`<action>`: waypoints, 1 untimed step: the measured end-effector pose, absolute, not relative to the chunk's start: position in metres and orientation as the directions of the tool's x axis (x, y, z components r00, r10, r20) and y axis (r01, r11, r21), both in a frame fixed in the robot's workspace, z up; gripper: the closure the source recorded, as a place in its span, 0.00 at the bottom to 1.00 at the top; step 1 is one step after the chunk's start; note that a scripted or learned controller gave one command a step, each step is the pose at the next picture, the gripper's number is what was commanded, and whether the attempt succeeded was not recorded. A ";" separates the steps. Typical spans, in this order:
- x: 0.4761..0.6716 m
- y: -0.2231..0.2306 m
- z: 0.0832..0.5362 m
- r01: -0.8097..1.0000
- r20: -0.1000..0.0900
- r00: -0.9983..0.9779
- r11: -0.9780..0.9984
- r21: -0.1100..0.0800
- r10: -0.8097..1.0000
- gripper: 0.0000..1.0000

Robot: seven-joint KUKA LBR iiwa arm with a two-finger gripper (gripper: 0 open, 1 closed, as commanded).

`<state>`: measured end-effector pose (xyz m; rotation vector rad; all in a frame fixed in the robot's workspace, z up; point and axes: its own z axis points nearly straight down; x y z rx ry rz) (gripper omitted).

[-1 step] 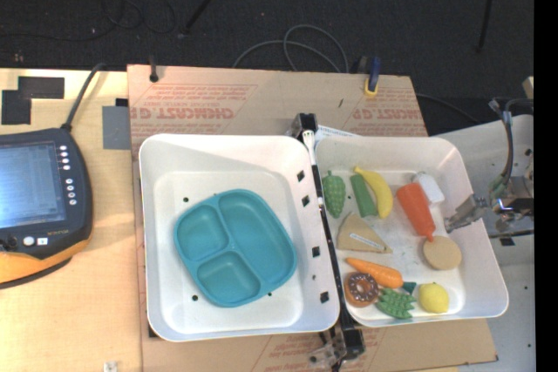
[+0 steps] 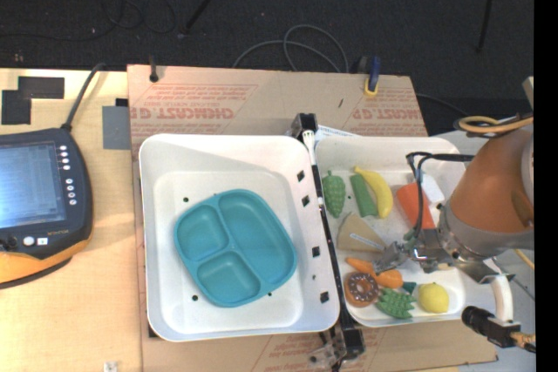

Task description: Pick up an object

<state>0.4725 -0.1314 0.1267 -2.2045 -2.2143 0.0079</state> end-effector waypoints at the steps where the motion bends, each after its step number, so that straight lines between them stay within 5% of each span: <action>1: 0.480 -0.083 0.091 1.000 -0.004 0.003 -0.002 0.016 1.000 0.00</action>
